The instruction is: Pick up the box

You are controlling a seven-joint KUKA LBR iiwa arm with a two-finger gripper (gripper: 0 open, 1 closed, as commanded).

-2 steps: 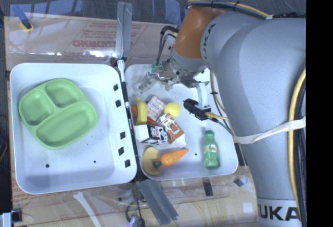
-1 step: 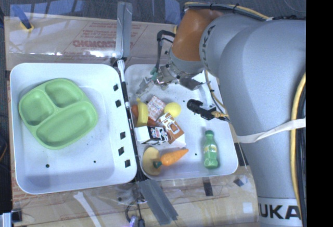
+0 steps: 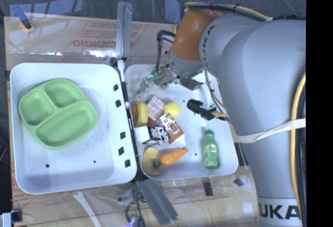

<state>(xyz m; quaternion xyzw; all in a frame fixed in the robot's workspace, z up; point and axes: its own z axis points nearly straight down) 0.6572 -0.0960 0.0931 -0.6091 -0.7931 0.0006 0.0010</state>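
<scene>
Two white bins side by side. The left bin (image 3: 104, 163) holds one green divided plate (image 3: 57, 112), three compartments, sitting toward the bin's far left corner.

The right bin (image 3: 223, 168) is cluttered. The box (image 3: 171, 128) lies flat about mid-bin, slightly toward the left wall. It is a small carton, brown-orange and white with dark print, turned at an angle to the bin walls, and nothing grips it. Just beyond it and touching is a red-and-white packet (image 3: 155, 106). A lemon (image 3: 173, 110) sits against the box's far right side. An orange and yellow piece (image 3: 138, 113) is by the left wall. A white and black flat item (image 3: 151, 136) is at the box's near left side. A carrot (image 3: 175, 156) lies near the front edge, overlapping a yellow toy fruit (image 3: 150, 161) in the near left corner. A green bottle (image 3: 209, 150) lies toward the near right corner, well apart from the box.

The gripper (image 3: 154, 79) hangs over the right bin's far left part, apart from the box. Can't tell whether it is apart or together.
</scene>
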